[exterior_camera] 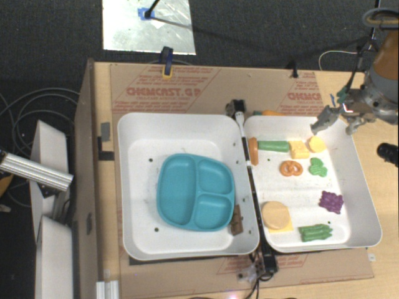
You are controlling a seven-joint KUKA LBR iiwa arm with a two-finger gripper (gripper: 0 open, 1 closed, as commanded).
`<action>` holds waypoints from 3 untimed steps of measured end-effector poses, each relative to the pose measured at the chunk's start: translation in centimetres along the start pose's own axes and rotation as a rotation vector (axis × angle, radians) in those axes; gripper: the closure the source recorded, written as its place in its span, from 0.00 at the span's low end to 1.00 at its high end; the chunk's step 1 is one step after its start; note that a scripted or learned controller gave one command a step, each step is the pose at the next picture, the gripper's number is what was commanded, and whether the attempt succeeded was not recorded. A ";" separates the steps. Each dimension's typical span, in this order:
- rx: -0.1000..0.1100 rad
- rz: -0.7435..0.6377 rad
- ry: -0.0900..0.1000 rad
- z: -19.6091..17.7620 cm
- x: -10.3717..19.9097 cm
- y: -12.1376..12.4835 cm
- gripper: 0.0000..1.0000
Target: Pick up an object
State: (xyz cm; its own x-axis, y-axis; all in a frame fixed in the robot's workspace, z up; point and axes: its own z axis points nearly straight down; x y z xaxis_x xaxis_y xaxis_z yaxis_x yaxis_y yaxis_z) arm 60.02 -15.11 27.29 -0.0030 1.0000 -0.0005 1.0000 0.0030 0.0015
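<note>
You have two white bins side by side on the table (187, 86). The left bin (140, 136) holds a teal divided plate (195, 192) lying flat near its middle, with a small brown piece (237, 220) against the bin's right wall just beside the plate. The right bin (361, 185) holds the toy foods: an orange sausage (253, 150) along its left wall, a green pod (273, 146) next to it, a yellow cheese block (299, 149) and a yellow round piece (317, 144) touching or nearly touching each other, an orange pretzel (290, 167) below them, a green leafy piece (318, 167) to its right, purple grapes (331, 201) nearer the right wall, a tan cookie (276, 215) on a pale yellow slab, and a green vegetable (315, 232) near the front edge. Your gripper (340, 118) hangs over the right bin's far right corner, near the yellow round piece but apart from it. Its fingers (322, 121) stand spread wide with nothing between them. Around the bins you see an orange bit (272, 113) just behind the right bin, a blue-and-yellow clamp (166, 60) at the table's far edge, a shiny sheet (148, 16) on the dark floor beyond, and cables (25, 114) at the left.
</note>
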 end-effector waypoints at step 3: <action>-0.003 0.001 0.000 16.4 0.8 0.5 1.00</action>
State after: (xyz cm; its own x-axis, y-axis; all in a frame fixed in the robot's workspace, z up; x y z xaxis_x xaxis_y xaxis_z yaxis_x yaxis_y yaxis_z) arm 60.52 -14.33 10.90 -0.0019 1.0000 -0.0009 1.0000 0.0019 0.0044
